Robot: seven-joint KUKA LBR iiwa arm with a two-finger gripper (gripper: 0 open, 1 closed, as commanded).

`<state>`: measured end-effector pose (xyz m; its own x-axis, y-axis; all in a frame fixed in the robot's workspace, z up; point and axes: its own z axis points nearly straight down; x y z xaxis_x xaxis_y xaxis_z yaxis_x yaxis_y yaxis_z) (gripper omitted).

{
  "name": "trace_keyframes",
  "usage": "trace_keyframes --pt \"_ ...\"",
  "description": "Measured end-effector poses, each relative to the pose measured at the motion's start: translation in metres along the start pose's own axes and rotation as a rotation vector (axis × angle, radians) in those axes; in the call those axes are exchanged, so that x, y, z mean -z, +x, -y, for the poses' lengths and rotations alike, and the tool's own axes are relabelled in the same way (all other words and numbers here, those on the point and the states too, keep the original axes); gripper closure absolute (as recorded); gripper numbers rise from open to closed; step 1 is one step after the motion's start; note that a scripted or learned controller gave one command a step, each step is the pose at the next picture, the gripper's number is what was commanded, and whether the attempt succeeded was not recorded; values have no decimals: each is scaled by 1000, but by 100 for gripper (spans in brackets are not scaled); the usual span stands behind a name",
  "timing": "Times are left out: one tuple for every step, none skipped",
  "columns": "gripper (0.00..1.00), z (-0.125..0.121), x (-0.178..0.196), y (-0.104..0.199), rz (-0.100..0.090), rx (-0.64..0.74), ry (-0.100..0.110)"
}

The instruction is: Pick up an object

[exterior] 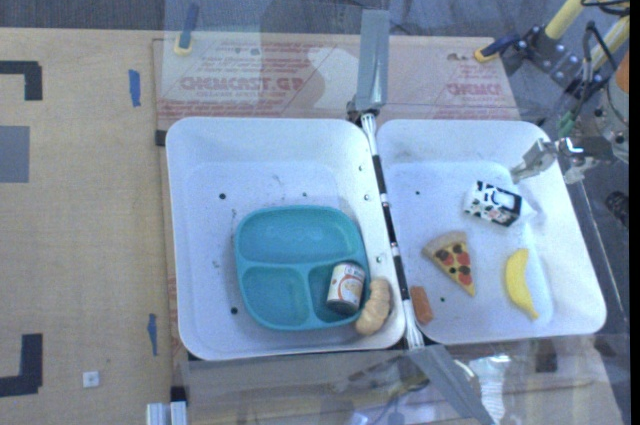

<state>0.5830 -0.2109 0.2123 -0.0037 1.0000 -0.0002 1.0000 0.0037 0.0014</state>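
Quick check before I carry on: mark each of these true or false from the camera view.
1. The can lies in the teal tray. True.
2. The banana is in the left bin. False: it is in the right bin.
3. The pizza slice is left of the banana. True.
4. The gripper holds the pizza slice. False: it is at the right bin's far right rim, apart from the slice.

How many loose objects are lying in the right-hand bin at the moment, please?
4. A black-and-white box lies toward the far side, a pizza slice in the middle, a banana near the right wall, and a small sausage at the near left corner. Nothing seems hidden.
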Motion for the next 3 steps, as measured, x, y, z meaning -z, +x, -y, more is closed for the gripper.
trace_keyframes --pt "0 -17 -114 69 2 26 -5" --pt "100 -17 -104 69 2 25 -7" --pt "0 -17 -104 69 2 25 -7"
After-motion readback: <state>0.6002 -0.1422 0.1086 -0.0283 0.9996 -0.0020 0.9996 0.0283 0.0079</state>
